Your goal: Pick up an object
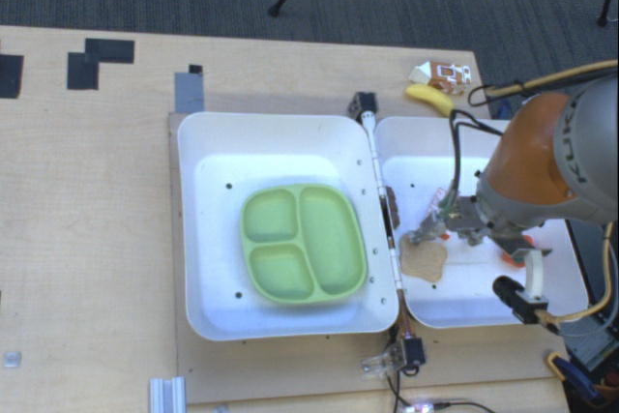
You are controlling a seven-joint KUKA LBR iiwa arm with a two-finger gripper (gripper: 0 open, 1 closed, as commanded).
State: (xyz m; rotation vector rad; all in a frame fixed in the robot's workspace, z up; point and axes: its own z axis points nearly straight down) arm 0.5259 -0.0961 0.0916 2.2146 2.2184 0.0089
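- 2 shallow white bins sat side by side on the wooden bench [87, 208], their inner rims touching along a dark clamp strip.
- The left bin [208, 150] held a green divided tray [304, 245] with 3 compartments, lying flat near the middle of the bin floor; nothing could be seen in the compartments.
- The right bin [411, 150] held a flat tan piece [424, 260], cookie-like, lying on the floor near the bin's left wall, toward the near side.
- A small orange-red thing [510, 257] lay in the right bin, further right, partly hidden under the arm; what it was could not be told.
- A small greenish and pink scrap [440, 201] showed just left of the wrist, too small to identify.
- The arm [537, 155], grey with an orange band, reached in from the right over the right bin.
- The gripper [426, 234] was low in the right bin, its tip just above the far edge of the tan piece, very close to it or touching it.
- How far the gripper was opened could not be told, and nothing could be seen held in it.
- Beyond the right bin, on the bench, lay a banana [428, 97] and a small packet [443, 73].
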